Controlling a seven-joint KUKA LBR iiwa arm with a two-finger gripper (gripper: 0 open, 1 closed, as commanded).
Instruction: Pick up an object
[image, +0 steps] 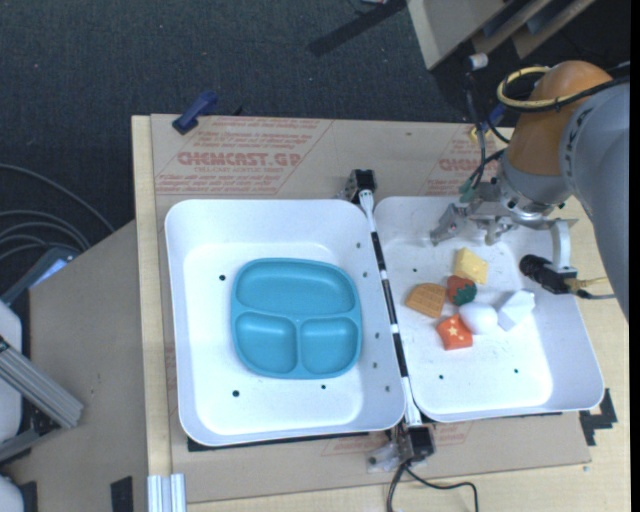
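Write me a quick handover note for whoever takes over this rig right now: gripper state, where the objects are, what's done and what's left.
Gripper: hovering over the far side of the right bin, fingers spread open, nothing between them.
Objects: a small pile in the right bin: yellow block, orange wedge, red piece, white pieces, and a dark green and red item.
Left bin: holds a blue divided tray.
Done: no pick yet.
Left: descend, close on one object, lift.

gripper (466, 226) over right bin's (560, 385) far edge, fingers spread, empty, small toy foods (462, 300) mid-bin, blue divided tray (296, 317) centred in left bin (195, 385)
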